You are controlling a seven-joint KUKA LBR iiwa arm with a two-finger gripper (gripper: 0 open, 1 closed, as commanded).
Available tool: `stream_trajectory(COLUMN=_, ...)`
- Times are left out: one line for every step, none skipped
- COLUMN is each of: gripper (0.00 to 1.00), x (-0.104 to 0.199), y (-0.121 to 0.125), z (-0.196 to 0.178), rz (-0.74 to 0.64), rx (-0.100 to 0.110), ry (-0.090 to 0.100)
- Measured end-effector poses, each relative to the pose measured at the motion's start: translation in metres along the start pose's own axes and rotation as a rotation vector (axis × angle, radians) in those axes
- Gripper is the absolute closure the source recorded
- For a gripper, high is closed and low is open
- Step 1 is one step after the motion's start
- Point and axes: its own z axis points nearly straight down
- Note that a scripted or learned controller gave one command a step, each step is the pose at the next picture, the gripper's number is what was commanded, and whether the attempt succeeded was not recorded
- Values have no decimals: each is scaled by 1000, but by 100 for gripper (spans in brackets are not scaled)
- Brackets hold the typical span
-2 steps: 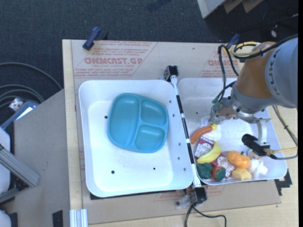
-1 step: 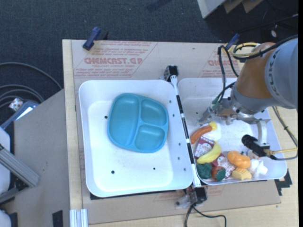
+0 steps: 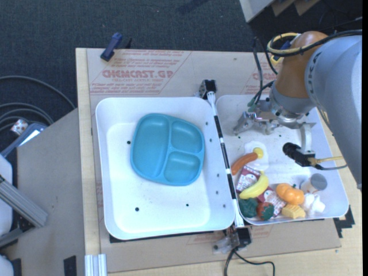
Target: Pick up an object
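Observation:
My gripper (image 3: 253,127) hangs over the upper left part of the right bin (image 3: 339,197), above bare bin floor. Its metal fingers (image 3: 238,129) are spread open with nothing between them. Just below it lie an orange carrot-like piece (image 3: 244,161) and a small yellow ball (image 3: 258,152). Further toward the front sit a red-and-white packet (image 3: 247,180), a yellow banana (image 3: 255,188), an orange fruit (image 3: 289,193), a grey can (image 3: 315,183) and a green piece (image 3: 248,207). The toys crowd the bin's front half.
The left bin (image 3: 109,154) holds a blue divided plate (image 3: 168,149). A dark rail (image 3: 221,148) separates the two bins. A blue clip (image 3: 111,46) lies on the board behind the bins. The grey arm (image 3: 339,79) fills the right side above the right bin.

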Motion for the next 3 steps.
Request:
stream_trajectory(gripper=0, x=8, y=-55, z=0, rz=1, rx=3, ry=1)
stream_trajectory(gripper=0, x=12, y=-9, z=0, rz=0, rx=0, ry=0)
stream_trajectory(gripper=0, x=10, y=-53, z=0, rz=2, rx=3, ry=1)
